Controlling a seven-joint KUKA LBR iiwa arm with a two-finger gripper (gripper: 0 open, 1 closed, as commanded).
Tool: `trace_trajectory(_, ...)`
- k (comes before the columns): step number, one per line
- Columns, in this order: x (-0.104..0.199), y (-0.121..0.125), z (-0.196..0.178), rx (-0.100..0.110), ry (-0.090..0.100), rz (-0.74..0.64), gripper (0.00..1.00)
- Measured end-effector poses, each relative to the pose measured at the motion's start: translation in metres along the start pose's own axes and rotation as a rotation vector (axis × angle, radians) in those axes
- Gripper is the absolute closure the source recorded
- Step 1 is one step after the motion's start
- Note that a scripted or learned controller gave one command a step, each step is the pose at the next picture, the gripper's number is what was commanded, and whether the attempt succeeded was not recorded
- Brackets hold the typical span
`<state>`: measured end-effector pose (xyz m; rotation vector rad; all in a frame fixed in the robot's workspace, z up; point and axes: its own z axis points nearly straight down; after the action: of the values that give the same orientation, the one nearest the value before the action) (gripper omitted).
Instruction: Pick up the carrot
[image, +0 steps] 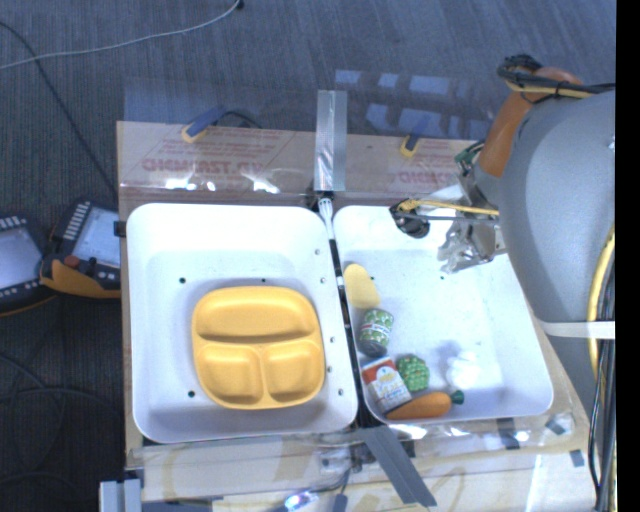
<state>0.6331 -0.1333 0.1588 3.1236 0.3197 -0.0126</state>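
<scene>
1. Plainly, the carrot (421, 405) lies at the near edge of the right bin (500, 300), orange body pointing left, green stub to the right, close against the bin's front wall.
2. The gripper (466, 250) hangs over the far part of that same bin, well apart from the carrot; how wide it stands cannot be told from this view, and nothing is seen in its hold.
3. The step in hand looks like the approach: the arm needs to travel toward the near wall and come down over the carrot's middle.
4. Closing across the short width, with the grip line set square to the carrot's long axis, seems the soundest choice.
5. Crowding is the risk. A small red and white packet (382, 382) touches the carrot's left end, and a green leafy piece (413, 372) sits just behind it.
6. A white object (462, 370) rests near the stub end, so a descent from straight above, kept narrow, is advisable.
7. The front wall leaves little room on the near side.
</scene>
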Motion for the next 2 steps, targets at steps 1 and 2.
trace_trajectory(1,-0.050,0.072,-0.058,0.000,0.002,0.004,1.00)
trace_trajectory(2,-0.047,0.028,-0.039,0.001,0.001,0.001,1.00)
